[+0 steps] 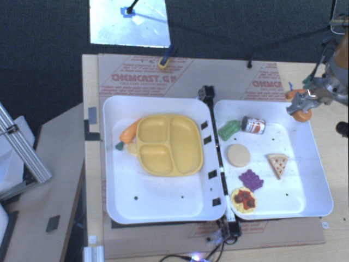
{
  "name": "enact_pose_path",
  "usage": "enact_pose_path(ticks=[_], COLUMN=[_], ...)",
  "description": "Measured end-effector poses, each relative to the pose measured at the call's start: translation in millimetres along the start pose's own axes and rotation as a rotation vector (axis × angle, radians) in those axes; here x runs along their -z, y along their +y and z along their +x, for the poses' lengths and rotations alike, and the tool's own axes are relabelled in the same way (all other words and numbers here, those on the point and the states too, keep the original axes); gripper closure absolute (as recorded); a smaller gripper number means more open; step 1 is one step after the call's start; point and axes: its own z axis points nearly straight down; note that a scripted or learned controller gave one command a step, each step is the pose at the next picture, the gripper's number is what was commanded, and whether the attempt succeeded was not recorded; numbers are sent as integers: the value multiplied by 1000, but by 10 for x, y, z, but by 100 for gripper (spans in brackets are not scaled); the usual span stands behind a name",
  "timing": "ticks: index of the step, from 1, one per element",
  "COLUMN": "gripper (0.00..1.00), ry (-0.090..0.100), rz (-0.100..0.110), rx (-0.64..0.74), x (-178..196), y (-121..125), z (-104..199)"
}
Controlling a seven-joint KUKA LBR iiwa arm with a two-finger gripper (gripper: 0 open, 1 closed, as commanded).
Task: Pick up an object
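Camera view, looking down on the table: two shallow white bins sit side by side on a printed cardboard sheet.

Left bin: a yellow divided plate lies flat near the middle. A toy carrot lies at the plate's left edge, touching or partly under its rim; its green end points toward the near left.

Right bin: six items, all resting on the bin floor.
- A green toy vegetable lies at the far left of the bin.
- A small can with a red label lies on its side just right of the green piece.
- A round tan cookie lies nearer, about the middle left.
- A pizza slice lies right of the cookie, apart from it.
- A purple grape cluster lies nearer than the cookie.
- A small yellow dish with red filling lies near the bin's near rim, just beside the grapes.

Arm: it enters from the right, with the hand over the far right corner of the right bin, above the rim. Orange parts show at its tip. I cannot tell whether the hand is apart or together, and no item is seen in it.
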Motion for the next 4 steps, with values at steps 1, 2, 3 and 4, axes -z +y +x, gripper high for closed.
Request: enact_pose_path(ticks=[1, 2, 3, 4], gripper=[100, 100, 100, 100], ry=[2, 3, 4, 4], rz=[6, 7, 7, 7], rx=[2, 2, 3, 3], x=[-29, -76, -137, -129], y=[-252, -524, -856, -1153], z=[336, 671, 1149, 1570])
